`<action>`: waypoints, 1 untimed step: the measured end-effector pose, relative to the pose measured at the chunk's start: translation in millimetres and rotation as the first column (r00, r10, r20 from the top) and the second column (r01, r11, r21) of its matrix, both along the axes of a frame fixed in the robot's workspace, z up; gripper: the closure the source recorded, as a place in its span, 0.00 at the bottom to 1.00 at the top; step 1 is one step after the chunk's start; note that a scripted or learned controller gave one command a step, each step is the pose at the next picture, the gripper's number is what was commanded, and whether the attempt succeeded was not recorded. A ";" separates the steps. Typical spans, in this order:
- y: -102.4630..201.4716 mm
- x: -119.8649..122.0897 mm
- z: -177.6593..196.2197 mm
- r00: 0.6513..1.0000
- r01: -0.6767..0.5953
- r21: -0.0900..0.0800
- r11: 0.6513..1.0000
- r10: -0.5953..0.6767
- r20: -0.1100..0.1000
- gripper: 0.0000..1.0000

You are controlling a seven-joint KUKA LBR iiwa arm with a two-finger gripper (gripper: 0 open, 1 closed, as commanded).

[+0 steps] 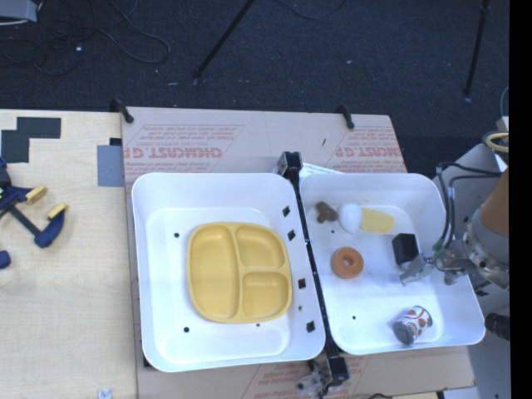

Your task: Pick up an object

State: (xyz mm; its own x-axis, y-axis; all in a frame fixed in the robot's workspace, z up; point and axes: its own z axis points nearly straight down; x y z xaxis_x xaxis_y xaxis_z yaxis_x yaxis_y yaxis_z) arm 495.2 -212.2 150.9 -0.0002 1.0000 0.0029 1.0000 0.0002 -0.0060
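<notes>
Black block (405, 247), likeliest pick target, lies in right bin (461, 331) at ~3 o'clock, just beside gripper (430, 268), which sits low at bin's right wall w/ fingers spread, nothing between them, apparently lined up for a grab. Doughnut (347, 262) centre; can (412, 323) at 5 o'clock. Left bin (158, 339) holds yellow tray (239, 272). Cardboard (208, 140) underneath reads mirrored, approx. "CHEMCAST".

Two white bins (158, 223) on cardboard-covered bench (66, 306)

Red "CHEMCAST GP" lettering (upside down, repeated) on the brown sheet (208, 144) under both bins.
</notes>
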 end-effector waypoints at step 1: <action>2.2 9.4 -51.1 1.000 0.000 0.001 1.000 0.000 -0.001 0.00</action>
